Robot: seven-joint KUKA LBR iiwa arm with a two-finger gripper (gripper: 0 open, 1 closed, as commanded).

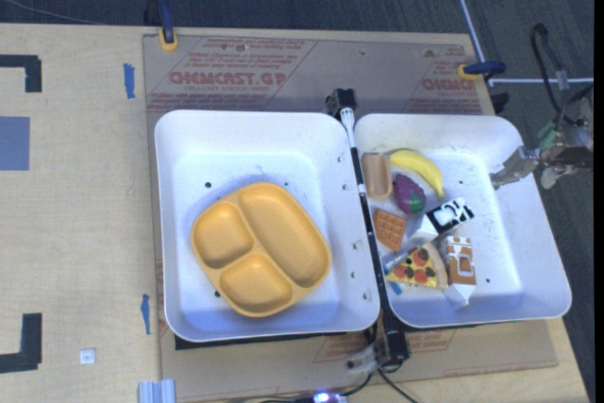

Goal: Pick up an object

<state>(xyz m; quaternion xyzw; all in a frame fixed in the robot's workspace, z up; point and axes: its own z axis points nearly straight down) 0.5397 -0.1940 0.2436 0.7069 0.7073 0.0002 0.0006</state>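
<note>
Gripper [514, 167] sits at the 3 o'clock rim of the right bin [528, 297]; cannot tell its state. Toy pile lies toward 9 o'clock from it, well apart: yellow banana [420, 170], purple grapes [409, 193], waffle [390, 227], pizza slice [418, 267], black-white block [449, 214]. Left bin [189, 146] holds a smooth yellow three-compartment plate [260, 247]. Both bins glossy white plastic.
</note>
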